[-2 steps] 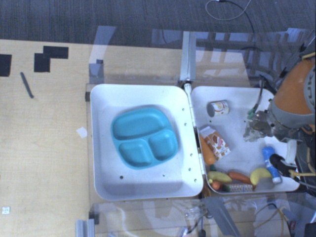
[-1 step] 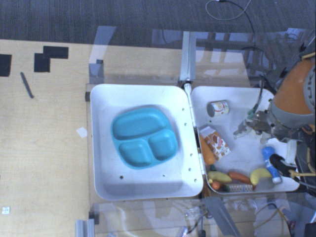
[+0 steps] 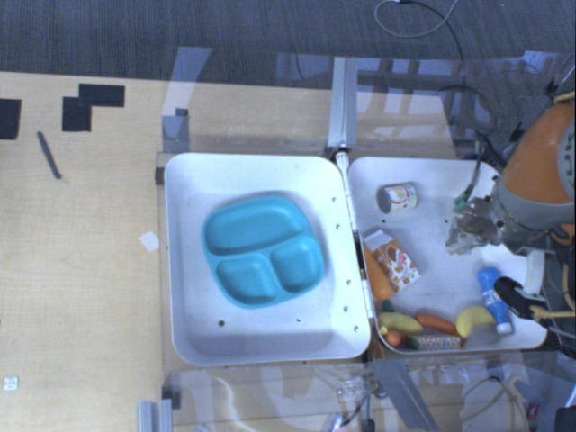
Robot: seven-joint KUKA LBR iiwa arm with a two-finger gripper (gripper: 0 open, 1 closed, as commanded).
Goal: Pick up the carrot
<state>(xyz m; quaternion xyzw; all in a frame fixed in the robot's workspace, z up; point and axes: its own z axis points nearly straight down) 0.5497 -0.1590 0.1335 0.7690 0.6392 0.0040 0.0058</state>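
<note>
Claw [image 3: 466, 232]: right bin [image 3: 432, 174], grip state unclear | carrot [image 3: 436, 322]: well apart, at near wall

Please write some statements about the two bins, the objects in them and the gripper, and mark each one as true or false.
1. The blue divided tray lies in the left bin. True.
2. The carrot lies inside the blue tray. False: it lies near the front edge of the right bin.
3. The gripper is above the right bin. True.
4. The small can stands upright. False: it lies on its side.
5. The carrot is between the gripper's fingers. False: it lies apart from the gripper.
</note>
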